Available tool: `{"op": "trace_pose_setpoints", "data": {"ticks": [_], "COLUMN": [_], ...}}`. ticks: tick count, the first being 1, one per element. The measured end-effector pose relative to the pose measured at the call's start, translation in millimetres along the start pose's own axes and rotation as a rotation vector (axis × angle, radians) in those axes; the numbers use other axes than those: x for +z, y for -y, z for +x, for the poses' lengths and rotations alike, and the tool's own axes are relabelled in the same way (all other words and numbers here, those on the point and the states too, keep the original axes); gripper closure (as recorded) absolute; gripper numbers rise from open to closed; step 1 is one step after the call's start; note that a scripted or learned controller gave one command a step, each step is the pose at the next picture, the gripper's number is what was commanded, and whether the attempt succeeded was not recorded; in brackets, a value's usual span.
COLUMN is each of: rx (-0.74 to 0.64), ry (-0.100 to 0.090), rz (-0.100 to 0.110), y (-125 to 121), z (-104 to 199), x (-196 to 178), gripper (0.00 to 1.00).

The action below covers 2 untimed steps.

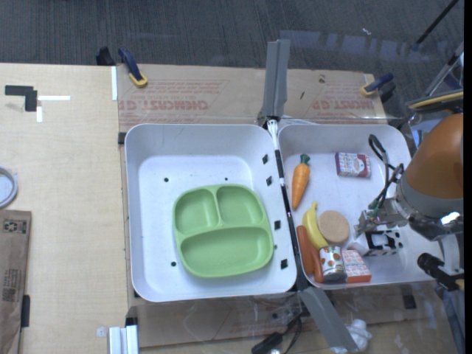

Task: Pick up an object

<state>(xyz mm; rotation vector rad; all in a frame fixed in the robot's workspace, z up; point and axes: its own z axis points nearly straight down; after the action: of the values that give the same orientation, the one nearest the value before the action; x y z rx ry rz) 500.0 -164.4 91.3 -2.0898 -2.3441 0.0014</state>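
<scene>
The right bin (391, 142) holds a carrot (299, 183), a banana (313, 226), a round tan disc (334, 226), a red sausage (307, 251), a small can (331, 263), a pink carton (356, 266) and a pink box (352, 164). My gripper (377, 231) is low in this bin's right half, just right of the tan disc and above the pink carton. A black and white piece (385, 243) sits right under it; I cannot make out whether it is an object or part of the gripper.
The left bin (147, 198) carries a green divided plate (221, 229). A grey divider post (276, 80) rises between the bins at the back. The arm's orange band (441, 161) hangs over the right bin's right wall.
</scene>
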Motion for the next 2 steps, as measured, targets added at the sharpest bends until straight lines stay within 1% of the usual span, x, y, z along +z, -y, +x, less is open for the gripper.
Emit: {"op": "trace_pose_setpoints", "data": {"ticks": [1, 2], "rx": [-0.094, 0.140], "ry": [0.001, -0.003], "rz": [-0.001, 0.028], "y": [-71, -139], "z": [27, 5], "x": [0, 0], "gripper": [0.00, 0.00]}}
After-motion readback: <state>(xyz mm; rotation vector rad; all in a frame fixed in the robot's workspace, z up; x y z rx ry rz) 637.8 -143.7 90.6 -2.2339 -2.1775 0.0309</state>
